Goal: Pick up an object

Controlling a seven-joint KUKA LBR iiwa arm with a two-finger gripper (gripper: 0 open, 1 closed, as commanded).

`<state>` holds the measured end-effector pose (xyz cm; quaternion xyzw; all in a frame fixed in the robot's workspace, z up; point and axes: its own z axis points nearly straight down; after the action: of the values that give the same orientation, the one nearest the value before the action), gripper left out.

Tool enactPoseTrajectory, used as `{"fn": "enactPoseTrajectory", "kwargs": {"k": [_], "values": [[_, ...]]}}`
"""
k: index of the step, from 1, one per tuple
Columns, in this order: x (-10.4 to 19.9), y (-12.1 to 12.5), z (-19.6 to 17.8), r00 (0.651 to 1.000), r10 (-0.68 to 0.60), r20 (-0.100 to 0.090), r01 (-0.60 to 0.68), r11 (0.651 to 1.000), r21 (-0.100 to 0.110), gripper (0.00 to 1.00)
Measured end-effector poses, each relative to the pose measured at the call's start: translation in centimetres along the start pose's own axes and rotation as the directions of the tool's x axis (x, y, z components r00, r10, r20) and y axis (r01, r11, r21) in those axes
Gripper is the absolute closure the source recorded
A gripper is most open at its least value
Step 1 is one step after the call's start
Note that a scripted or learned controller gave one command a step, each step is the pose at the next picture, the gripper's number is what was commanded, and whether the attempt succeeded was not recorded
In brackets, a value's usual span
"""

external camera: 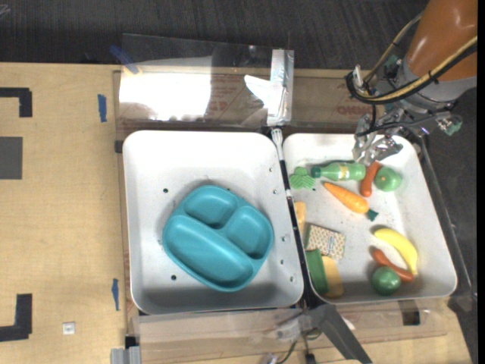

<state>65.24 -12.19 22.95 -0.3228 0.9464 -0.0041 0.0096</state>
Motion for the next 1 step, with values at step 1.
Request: {"fn": "enactPoseTrajectory", "kwargs": {"k": [1], "values": [[0.16,0.22,0.71,1.0,0.0,-0.008,0.0,1.0,-0.011,0.0]]}}
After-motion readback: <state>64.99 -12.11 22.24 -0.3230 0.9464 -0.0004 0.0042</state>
